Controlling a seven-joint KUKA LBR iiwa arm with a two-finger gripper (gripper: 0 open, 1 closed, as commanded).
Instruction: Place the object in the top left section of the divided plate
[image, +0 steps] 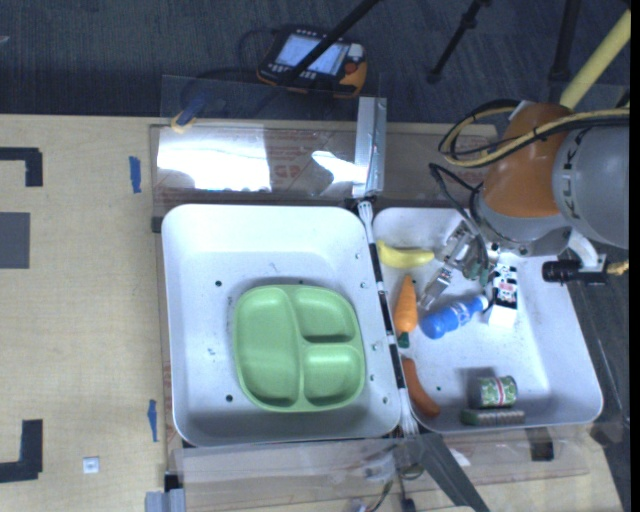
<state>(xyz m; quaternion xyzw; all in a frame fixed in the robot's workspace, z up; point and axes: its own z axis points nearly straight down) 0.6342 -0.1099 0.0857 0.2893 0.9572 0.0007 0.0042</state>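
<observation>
A green divided plate (297, 346) lies in the left white bin (200, 250), with one long section on its left and two smaller sections on its right. My gripper (455, 283) hangs over the right bin (560, 370), open, with nothing between its fingers. It is just above and to the left of a blue bottle (450, 316) lying on its side. A yellow banana (405, 256) lies at the bin's back left. An orange carrot (405, 306) rests along the left wall, close to the gripper.
A second orange piece (420, 393) lies near the right bin's front left corner. A small green-labelled can (495, 391) lies at the front. A small white item with dark print (506, 290) sits beside the bottle. A clear panel (260, 160) stands behind the left bin.
</observation>
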